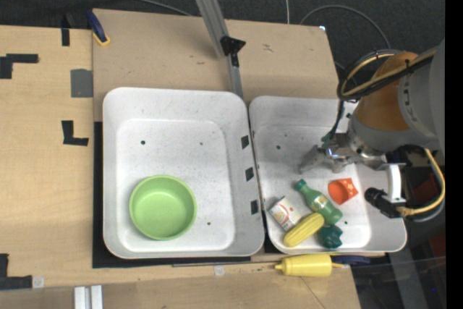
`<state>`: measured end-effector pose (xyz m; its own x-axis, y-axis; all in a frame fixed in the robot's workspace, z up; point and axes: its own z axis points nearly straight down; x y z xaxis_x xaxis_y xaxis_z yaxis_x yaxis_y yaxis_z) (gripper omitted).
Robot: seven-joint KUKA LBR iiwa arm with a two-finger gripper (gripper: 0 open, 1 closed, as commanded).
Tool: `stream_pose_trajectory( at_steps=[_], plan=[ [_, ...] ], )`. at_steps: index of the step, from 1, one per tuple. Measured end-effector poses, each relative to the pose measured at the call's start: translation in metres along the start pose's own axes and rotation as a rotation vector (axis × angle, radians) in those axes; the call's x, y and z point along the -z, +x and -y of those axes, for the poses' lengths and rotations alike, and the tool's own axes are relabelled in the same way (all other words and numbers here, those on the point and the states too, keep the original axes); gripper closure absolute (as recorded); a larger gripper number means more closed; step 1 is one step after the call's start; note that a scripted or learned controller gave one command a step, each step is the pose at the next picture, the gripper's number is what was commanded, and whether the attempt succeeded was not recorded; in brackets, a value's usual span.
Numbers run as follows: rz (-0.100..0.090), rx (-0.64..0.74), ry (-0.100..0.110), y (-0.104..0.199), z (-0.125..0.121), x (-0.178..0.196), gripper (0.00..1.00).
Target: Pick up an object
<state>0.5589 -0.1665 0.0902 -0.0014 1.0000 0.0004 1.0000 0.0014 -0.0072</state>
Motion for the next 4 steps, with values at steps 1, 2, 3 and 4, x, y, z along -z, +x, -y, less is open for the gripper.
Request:
stream_pose_trajectory(
  at_steps=[1, 2, 3, 4],
  plan=[
    [0.000, 0.001, -0.004, 0.000, -0.001, 0.013, 1.00],
    [0.001, 0.000, -0.010, -0.002, -0.002, 0.055, 1.00],
    [0.001, 0.000, -0.010, -0.002, -0.003, 0.097, 1.00],
    [0.002, 0.000, -0.012, -0.005, -0.002, 0.159, 1.00]
  ],
)
